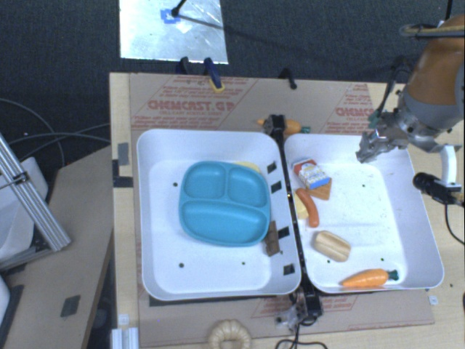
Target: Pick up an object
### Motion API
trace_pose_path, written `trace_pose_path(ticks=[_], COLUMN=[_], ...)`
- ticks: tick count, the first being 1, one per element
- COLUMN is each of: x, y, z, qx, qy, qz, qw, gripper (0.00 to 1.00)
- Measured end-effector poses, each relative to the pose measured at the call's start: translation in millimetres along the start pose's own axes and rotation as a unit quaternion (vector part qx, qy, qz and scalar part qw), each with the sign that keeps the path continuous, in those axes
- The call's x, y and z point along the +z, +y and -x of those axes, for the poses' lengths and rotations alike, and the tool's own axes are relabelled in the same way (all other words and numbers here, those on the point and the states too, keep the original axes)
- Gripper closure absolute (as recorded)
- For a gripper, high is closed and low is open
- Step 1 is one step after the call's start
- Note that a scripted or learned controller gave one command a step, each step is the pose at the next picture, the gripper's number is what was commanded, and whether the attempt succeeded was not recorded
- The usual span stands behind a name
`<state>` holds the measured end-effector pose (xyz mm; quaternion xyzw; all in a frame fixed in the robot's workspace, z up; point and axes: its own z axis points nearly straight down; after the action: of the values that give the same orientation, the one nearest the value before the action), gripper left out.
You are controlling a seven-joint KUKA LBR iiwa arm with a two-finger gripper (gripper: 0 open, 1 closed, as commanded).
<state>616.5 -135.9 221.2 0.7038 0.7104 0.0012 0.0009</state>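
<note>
Both bins (407, 217) smooth white plastic, slight sheen. Blue divided plate (221, 202) matt plastic. Board (189, 104) under bins: plain brown cardboard, printed. At 12 o'clock, sheet (171, 17) looks like shiny crinkled foil.

Arm (436, 86) enters from right, orange band above grey wrist. End effector (370, 150) angled down-left, low at upper right. Nothing seen between its tips.
</note>
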Motion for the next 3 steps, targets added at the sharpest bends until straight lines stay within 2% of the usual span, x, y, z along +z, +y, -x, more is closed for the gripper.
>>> trace_pose_path(ticks=[1, 3], x=[-8.8, -0.2], y=[13.6, 15.1], z=[-50.3, -145.0], qx=[0.0, 0.0], qy=[0.0, 0.0], qz=[0.001, -0.001], qw=[1.0, 1.0], gripper=[1.0, 1.0])
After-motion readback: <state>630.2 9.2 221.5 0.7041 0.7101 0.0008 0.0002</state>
